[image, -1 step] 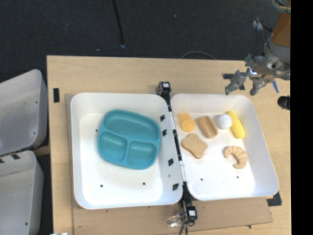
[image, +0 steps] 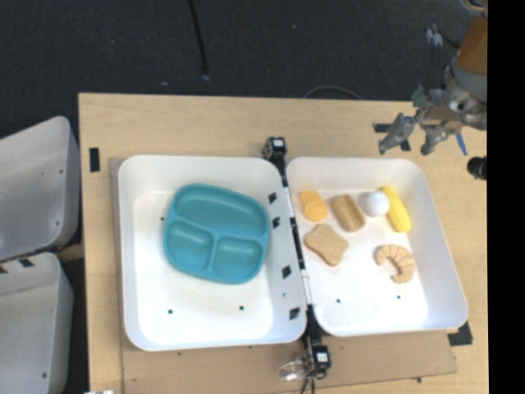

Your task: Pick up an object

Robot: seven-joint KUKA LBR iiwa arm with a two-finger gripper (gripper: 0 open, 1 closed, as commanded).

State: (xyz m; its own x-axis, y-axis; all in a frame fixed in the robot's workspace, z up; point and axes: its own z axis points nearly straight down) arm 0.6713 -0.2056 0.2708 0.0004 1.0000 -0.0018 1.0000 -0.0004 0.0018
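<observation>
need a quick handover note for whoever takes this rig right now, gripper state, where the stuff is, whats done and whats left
Gripper: open, holding nothing, hovering over the bench just beyond the far edge of the right bin.
Right bin holds a round cookie, a bread roll, a white ball, a corn cob, a toast slice and a croissant.
Left bin holds a teal divided plate.
Done: nothing picked yet.
Left: move in over the right bin, descend, grasp one item, lift.
</observation>
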